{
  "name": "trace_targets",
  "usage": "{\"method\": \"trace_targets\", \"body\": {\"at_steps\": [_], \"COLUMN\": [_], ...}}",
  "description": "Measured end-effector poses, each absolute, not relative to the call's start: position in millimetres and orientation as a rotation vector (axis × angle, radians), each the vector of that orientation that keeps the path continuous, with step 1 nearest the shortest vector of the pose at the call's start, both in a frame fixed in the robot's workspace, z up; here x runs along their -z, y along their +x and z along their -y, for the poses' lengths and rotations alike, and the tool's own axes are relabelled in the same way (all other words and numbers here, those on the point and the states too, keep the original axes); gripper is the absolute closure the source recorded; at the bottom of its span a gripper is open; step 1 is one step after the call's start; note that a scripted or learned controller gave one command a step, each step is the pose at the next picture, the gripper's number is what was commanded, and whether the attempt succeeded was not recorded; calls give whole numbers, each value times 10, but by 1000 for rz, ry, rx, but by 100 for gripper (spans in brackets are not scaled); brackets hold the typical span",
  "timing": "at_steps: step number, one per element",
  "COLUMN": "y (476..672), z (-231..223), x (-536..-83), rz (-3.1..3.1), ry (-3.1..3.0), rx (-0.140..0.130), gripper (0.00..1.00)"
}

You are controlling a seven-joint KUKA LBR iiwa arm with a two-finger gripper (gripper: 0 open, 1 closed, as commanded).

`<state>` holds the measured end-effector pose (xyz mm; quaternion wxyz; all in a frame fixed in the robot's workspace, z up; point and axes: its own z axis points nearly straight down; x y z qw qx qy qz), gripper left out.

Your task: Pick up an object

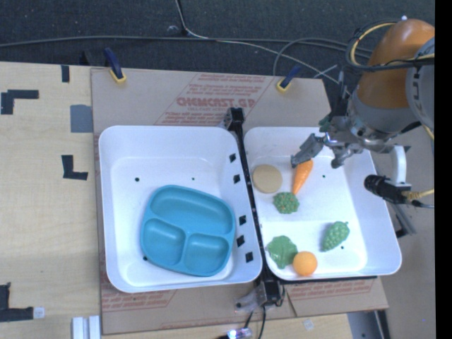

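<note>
The pale wooden counter (42, 210) carried a brown cardboard sheet (205, 97) printed in red, clamped at its far edge, and on that sheet sat two shallow white bins side by side. The left white bin (120, 147) held a light-blue plastic tray with three compartments (188, 229). The grey arm with its orange band (395, 55) reached over the right white bin (374, 224) from the right. Its pincer (321, 154) stood spread open, holding nothing, with the small orange carrot (301, 176) lying just below, its thick end up between the finger tips. Beside the carrot lay a round beige biscuit (268, 179), and near it a green broccoli floret (286, 203). Toward the near edge lay a green bunch of grapes (336, 235), a leafy green vegetable (281, 250) and a small orange ball-shaped fruit (305, 263) touching it.
</note>
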<state>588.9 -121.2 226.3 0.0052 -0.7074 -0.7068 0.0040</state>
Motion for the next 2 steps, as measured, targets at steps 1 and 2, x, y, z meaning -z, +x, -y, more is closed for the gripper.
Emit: {"method": "trace_targets", "body": {"at_steps": [1, 2], "y": [5914, 5891], "z": [1210, 1233], "x": [-2325, -1680], "rz": [2222, 2219], "ry": [-2219, -2217], "rx": [-2, -9], "gripper": [0, 0]}}
